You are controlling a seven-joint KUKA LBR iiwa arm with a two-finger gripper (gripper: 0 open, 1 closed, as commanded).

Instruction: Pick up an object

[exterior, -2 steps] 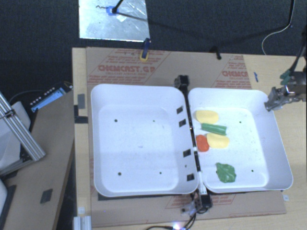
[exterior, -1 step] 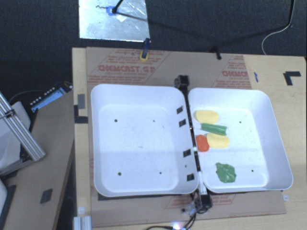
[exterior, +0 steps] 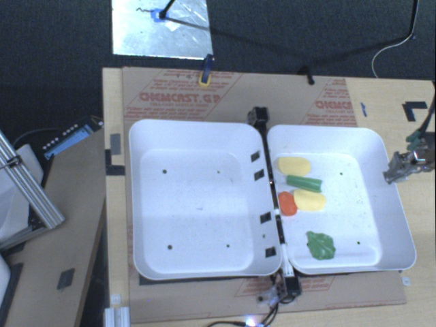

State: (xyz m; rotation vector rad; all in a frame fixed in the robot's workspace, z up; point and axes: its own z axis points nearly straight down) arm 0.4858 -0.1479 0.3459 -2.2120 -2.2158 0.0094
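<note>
The right bin [exterior: 381,182] holds several small items near its left wall. A yellow piece [exterior: 294,164] lies farthest back, with a green stick [exterior: 304,181] just in front of it. Below those sit a second yellow piece [exterior: 310,200] and a red-orange piece [exterior: 287,204], touching each other. A lumpy green item [exterior: 320,244] lies alone toward the front. My gripper [exterior: 400,166] hangs at the right rim of this bin, well to the right of all the items, with nothing seen in it.
The left bin [exterior: 146,182] sits beside the right one, joined by a black clip strip [exterior: 269,196]. Both rest on a cardboard sheet [exterior: 177,94]. A metal plate [exterior: 160,19] lies at the back, and aluminium framing [exterior: 27,189] stands at the far left.
</note>
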